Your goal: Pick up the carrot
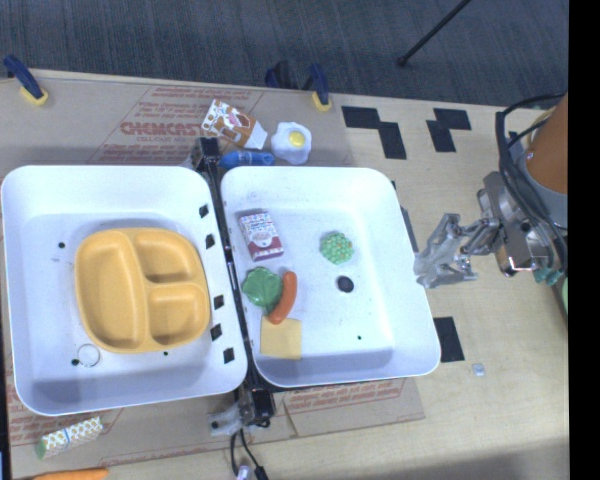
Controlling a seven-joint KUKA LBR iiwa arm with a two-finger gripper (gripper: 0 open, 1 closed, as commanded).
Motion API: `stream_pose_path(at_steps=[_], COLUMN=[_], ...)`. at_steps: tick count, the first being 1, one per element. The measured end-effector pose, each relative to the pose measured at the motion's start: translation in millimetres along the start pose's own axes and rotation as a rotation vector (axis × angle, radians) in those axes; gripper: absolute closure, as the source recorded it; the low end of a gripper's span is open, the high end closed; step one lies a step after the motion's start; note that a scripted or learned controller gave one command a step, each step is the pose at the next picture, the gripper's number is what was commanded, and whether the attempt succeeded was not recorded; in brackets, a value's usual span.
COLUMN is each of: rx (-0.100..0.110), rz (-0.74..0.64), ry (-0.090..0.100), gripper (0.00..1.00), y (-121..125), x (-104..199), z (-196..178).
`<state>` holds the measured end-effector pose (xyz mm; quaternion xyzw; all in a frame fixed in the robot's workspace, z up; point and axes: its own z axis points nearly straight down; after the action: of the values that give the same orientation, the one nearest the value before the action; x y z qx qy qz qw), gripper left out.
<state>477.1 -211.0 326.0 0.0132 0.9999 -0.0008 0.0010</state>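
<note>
The carrot is a small orange piece lying in the right bin, near its left wall, between a green leafy vegetable and a yellow cheese slice. My gripper hovers outside the right bin, just past its right rim, well to the right of the carrot. Its fingers look spread with nothing between them.
The right bin also holds a red-and-white packet, a green round pea piece and a small dark object. A yellow divided tray sits in the left bin. A toy egg and small packets lie behind the bins.
</note>
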Motion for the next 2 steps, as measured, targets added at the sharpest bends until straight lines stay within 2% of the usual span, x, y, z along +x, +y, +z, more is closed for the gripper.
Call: stream_pose_path(at_steps=[1,2], rx=[-0.002,-0.001], rz=[-0.263,-0.491], ry=[0.003,0.0], gripper=[1.0,1.0], y=[0,1], x=[0,-15], z=[40,4])
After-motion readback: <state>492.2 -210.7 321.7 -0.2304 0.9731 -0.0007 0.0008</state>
